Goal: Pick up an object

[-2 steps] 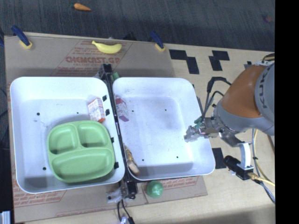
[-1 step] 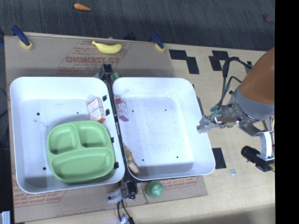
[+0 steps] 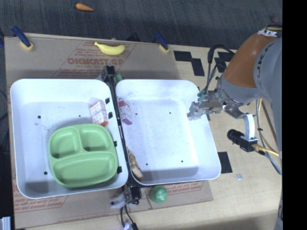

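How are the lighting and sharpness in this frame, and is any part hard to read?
Camera view: even overhead light, soft shadows along the bin walls, no harsh glare; the green tray is clear; the end effector at the right bin's rim is small and soft, so its fingers are unreadable; the floor at top is dark.

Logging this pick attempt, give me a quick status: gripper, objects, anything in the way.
Gripper at right bin's right rim, nothing seen between fingers. Green tray and small carton in left bin. Nothing blocking.
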{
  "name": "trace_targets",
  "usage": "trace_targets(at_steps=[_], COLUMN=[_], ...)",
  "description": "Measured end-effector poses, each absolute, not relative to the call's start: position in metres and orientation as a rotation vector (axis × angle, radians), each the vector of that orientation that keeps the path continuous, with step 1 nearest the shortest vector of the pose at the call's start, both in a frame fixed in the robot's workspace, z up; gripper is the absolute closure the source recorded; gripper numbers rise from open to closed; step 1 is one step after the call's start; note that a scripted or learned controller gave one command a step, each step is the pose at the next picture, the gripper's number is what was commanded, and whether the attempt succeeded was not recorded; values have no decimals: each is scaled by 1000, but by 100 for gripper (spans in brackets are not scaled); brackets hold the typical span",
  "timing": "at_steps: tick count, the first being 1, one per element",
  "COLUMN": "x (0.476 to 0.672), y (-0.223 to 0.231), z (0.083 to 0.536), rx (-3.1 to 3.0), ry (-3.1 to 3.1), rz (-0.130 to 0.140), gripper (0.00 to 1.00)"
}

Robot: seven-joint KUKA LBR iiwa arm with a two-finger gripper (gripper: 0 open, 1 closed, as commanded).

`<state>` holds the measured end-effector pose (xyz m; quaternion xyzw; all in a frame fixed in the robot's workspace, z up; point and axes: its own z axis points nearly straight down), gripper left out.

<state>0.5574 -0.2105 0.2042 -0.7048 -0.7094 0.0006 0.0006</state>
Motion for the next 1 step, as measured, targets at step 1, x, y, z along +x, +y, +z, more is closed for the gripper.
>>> trace_targets(at_steps=[1], x=[557], y=[-211], z=[205], rx=[-2214], ry=[-2228], rz=[2], gripper=[0])
